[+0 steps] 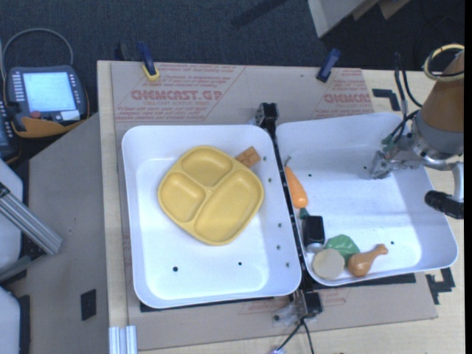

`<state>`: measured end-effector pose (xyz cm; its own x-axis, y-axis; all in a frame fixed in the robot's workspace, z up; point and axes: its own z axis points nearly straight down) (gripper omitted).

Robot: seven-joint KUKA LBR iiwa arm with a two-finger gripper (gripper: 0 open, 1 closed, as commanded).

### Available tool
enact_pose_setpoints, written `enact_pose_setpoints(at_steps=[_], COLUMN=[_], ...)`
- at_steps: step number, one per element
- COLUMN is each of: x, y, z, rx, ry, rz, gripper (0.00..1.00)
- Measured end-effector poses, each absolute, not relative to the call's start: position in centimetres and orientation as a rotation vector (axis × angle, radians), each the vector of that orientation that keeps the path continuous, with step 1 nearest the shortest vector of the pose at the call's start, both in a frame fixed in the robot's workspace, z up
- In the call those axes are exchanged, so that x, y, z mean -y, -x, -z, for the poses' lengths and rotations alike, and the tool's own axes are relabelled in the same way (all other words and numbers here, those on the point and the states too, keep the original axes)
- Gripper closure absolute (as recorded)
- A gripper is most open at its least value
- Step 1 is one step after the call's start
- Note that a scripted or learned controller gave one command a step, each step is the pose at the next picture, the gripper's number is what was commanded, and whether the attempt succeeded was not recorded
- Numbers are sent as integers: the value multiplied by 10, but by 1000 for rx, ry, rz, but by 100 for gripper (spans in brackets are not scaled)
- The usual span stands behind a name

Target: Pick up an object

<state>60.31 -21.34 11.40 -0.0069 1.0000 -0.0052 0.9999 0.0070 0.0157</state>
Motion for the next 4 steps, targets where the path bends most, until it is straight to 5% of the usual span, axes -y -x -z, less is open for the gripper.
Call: enact_pose_setpoints(at_steps=[3, 4], x=[213, 160], y=[-595, -594], z=[-269, -257], rx=[-2217, -2230], ry=[-2214, -2218], rz=[-4, -1], gripper=[100, 100])
